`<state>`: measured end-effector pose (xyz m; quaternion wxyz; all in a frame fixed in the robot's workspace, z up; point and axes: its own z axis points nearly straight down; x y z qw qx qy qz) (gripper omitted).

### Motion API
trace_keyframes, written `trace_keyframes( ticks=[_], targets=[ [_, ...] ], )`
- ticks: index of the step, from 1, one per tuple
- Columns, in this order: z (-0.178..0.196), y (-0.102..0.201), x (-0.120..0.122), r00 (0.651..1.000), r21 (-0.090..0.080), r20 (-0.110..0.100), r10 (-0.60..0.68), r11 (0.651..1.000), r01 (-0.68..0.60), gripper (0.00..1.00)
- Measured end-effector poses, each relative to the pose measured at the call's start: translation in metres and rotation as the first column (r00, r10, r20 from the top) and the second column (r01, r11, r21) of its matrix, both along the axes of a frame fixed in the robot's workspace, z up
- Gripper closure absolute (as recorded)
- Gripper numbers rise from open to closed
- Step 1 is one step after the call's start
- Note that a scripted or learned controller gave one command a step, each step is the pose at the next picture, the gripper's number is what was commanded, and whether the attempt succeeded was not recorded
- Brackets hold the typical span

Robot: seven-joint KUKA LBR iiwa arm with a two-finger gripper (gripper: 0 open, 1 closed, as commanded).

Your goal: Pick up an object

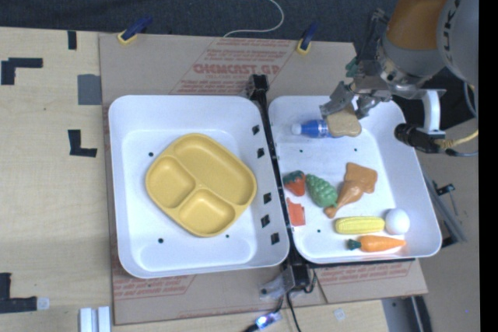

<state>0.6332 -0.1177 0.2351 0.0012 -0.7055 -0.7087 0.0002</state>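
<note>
Jaws [348, 106] hang over the right bin's [412, 159] far edge, clamped on a tan piece [344, 124] by the bottle [313, 128] — lift straight, slowly.

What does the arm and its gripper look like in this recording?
The arm is grey with a rounded orange band above the wrist. A dark cable loops over the band. The gripper is dull grey metal with two short fingers, on a darker wrist section.

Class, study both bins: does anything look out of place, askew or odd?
Mostly tidy. The yellow tray sits turned at a slant in the left bin, and a small red piece lies hard against the right bin's left wall.
</note>
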Motion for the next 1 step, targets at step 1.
trace_keyframes(
  ticks=[1],
  targets=[
    [0.0018, 0.0476, -0.0305, 1.0, 0.0, -0.001, 0.001, 1.0, -0.001, 1.0]
  ],
)
